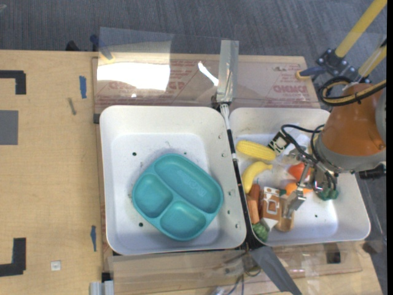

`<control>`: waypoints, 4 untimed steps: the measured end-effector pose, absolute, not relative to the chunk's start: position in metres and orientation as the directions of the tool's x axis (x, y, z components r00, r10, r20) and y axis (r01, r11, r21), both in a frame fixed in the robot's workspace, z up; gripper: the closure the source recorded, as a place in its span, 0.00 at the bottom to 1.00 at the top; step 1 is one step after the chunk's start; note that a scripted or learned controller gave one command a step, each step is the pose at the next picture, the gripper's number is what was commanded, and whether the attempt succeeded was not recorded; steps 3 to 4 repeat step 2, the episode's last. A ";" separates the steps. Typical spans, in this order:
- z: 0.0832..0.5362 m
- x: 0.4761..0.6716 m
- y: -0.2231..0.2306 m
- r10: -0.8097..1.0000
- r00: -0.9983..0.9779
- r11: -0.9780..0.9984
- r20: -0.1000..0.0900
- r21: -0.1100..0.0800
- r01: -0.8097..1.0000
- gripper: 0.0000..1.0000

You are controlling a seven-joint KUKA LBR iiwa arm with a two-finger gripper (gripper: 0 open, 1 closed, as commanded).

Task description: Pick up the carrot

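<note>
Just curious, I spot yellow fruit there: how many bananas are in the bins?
2, both in the right bin: one banana near its back left, another banana just below it. More may hide under the arm.

Both white bins (pixel 116 165) look like smooth moulded plastic with a slight sheen. Teal divided plate (pixel 177 195): matt plastic, smooth. Bench top (pixel 49 165): pale wood-like board, matt. Clear sheet (pixel 159 78) behind the bins: glossy, glare patches on it. Carrot (pixel 253 204) and bananas (pixel 255 150): smooth, plastic-looking. Arm's orange band (pixel 350 131): smooth, satin. Gripper (pixel 301 192) parts look metallic.
</note>
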State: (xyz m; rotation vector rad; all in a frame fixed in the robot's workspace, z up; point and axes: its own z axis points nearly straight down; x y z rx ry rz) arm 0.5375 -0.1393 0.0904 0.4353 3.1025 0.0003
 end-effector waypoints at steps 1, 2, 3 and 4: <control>0.103 0.540 -0.139 0.274 -0.962 0.962 -0.016 0.002 0.274 1.00; 0.208 0.491 -0.086 0.472 -0.882 0.882 -0.010 0.004 0.471 1.00; 0.208 0.491 -0.086 0.472 -0.882 0.882 -0.010 0.004 0.471 1.00; 0.208 0.491 -0.086 0.472 -0.882 0.882 -0.010 0.004 0.471 1.00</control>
